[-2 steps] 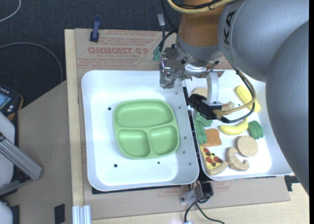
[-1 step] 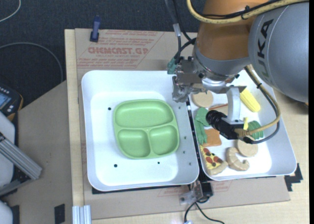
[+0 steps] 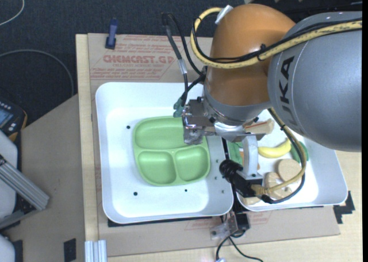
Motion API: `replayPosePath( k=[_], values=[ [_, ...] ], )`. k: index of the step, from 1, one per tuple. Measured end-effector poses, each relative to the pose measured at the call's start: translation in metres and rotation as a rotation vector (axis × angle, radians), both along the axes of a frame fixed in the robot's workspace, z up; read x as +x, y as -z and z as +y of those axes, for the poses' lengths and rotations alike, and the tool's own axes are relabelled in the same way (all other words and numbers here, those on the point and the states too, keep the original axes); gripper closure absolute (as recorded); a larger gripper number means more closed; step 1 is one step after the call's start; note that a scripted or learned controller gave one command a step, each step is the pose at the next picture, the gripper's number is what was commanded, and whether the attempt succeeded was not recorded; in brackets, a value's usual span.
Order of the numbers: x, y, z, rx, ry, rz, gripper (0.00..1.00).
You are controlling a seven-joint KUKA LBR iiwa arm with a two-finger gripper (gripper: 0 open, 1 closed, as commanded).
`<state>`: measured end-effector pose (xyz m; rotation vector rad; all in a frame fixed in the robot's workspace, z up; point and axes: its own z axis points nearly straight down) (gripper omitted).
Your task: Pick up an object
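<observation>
- The green divided tray [image 3: 169,151] lies flat in the left bin [image 3: 115,140], towards its right half, with three compartments: one long one on the far side and two smaller ones on the near side.
- The gripper [image 3: 194,130] sits over the tray's right far edge, just beside or touching its rim; I cannot tell which.
- Whether it is apart or together cannot be told, since the wrist above hides most of it; nothing can be made out held in it.
- The arm [image 3: 253,65], with its orange band, reaches in from the right and covers the join between the bins.
- In the right bin [image 3: 328,189] lie a banana [image 3: 275,150], a tan rounded piece [image 3: 287,170] near it, and something green [image 3: 234,150] partly hidden by the arm.
- Judged step: the approach or grasp attempt at the tray's rim, with no lift secured.
- The next move would call for a firm pinch on the thin rim, then a straight lift; a shallow tray may tip or slip.
</observation>
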<state>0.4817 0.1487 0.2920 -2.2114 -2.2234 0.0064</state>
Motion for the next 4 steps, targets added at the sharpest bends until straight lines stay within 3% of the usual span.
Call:
replayPosePath(
  k=[1,2,3,4],
  values=[
    [-0.002,-0.112,0.048,0.006,-0.002,-0.019,1.0],
    [-0.004,-0.001,-0.045,-0.007,0.017,0.005,1.0],
    [-0.004,0.068,-0.05,-0.003,0.008,0.004,1.0],
    [0.018,-0.055,0.011,0.005,-0.003,-0.022,1.0]
  ],
)
